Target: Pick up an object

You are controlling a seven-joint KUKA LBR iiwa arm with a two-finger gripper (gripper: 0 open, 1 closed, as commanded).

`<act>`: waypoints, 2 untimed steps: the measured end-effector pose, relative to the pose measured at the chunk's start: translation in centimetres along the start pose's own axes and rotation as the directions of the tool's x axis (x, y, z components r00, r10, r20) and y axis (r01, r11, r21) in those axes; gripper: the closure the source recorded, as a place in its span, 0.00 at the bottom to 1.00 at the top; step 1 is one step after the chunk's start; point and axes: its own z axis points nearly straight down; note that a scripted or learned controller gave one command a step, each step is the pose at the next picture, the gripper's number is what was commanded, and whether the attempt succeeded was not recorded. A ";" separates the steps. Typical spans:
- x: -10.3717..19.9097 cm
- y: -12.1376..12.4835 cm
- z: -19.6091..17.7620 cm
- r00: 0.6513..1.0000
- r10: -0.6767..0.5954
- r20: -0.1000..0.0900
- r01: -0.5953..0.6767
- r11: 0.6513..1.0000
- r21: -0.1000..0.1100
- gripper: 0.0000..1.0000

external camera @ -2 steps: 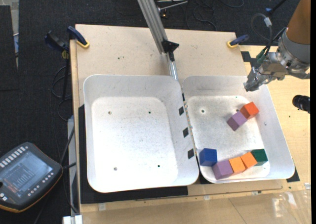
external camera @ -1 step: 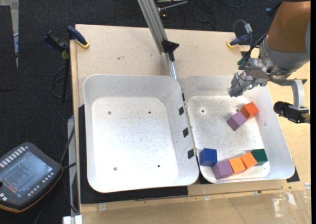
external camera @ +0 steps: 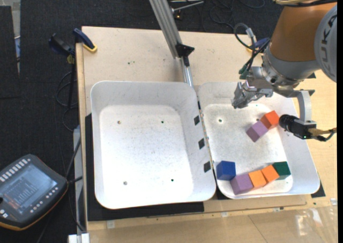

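**A:** What could the arm pick up, and what do those things look like?

**B:** Six small solid-coloured blocks, all in the right white bin (external camera: 300, 156). Near the middle of that bin lie a light purple block (external camera: 256, 131) and an orange block (external camera: 270, 119), touching corner to corner, both turned at an angle. Along the near edge sits a row: a blue cube (external camera: 225, 170) standing slightly apart at the left, then a second purple block (external camera: 241, 183), a second orange block (external camera: 258, 177) and a dark green block (external camera: 281, 170), the last three pressed together in a line rising to the right.

**A:** And the other container?

**B:** The left white bin (external camera: 102, 145) is a shallow tray with rounded corners, speckled with dark flecks. It sits beside the right bin, their inner rims meeting.

**A:** Where is the gripper?

**B:** The two-finger gripper (external camera: 241, 100) hangs over the far left part of the right bin, up and to the left of the orange and purple pair, apart from them. The grey arm with its orange band enters from the right.

**A:** Are its jaws wide or narrow?

**B:** I cannot tell; the tips are dark and blurred together. No block shows between them.
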 end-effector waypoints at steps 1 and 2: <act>4.8 -1.3 1.6 1.000 0.000 0.000 0.000 1.000 0.002 1.00; 9.7 -1.5 3.3 1.000 0.001 0.001 -0.001 1.000 0.002 1.00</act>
